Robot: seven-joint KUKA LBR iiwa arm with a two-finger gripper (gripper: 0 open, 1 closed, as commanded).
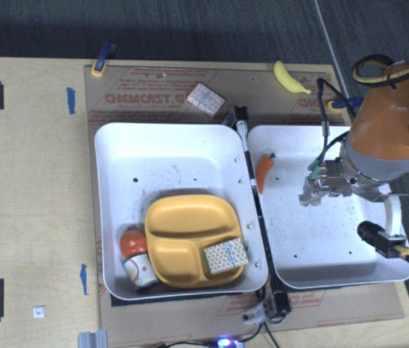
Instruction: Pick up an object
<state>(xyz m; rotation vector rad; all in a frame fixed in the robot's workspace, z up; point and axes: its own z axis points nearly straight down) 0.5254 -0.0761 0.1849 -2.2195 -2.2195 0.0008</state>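
Observation:
My gripper (312, 191) hangs over the right bin (320, 267), near its middle right, with nothing visible between its fingers. An orange toy carrot (264, 171) lies at that bin's left wall, well left of the gripper. The left bin (117, 158) holds a yellow divided plate (190, 230) with a small patterned block (225, 256) in its lower right compartment. A red and white toy (135, 256) sits at the plate's lower left.
A yellow banana (290, 78) and a pale patterned block (204, 98) lie on the cardboard behind the bins. A blue and yellow clamp (103, 56) sits at the cardboard's back left corner. The orange-banded arm (386, 122) covers the right bin's far right side.

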